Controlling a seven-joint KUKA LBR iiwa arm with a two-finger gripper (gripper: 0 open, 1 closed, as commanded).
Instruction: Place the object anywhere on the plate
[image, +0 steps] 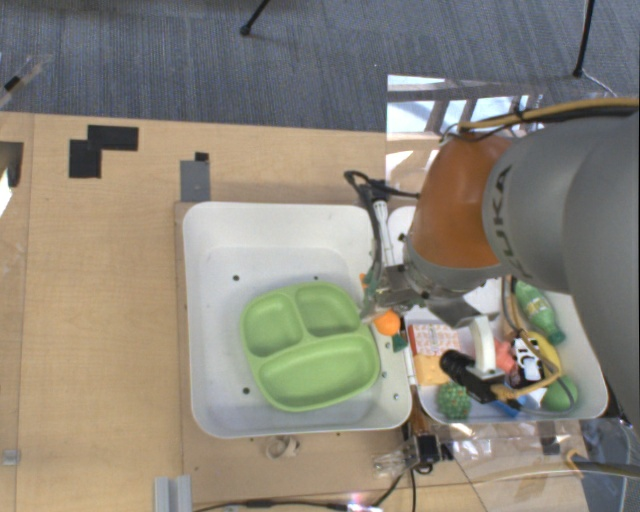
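A green plate (310, 350) with three compartments lies in the left white bin (215, 300), towards its right side. My gripper (378, 298) hangs over the plate's right edge, close to the wall between the two bins, largely covered by the grey arm and its orange band. A small orange object (386, 322) shows just below the gripper, at the plate's right rim. Whether the gripper holds it or it rests there I cannot tell.
The right bin (590, 395) holds several things under the arm: a green bottle (535, 310), a green knobbly ball (455, 400), a pink and white card (432, 338), a round green item (560, 393). Cables run along the bench's front edge.
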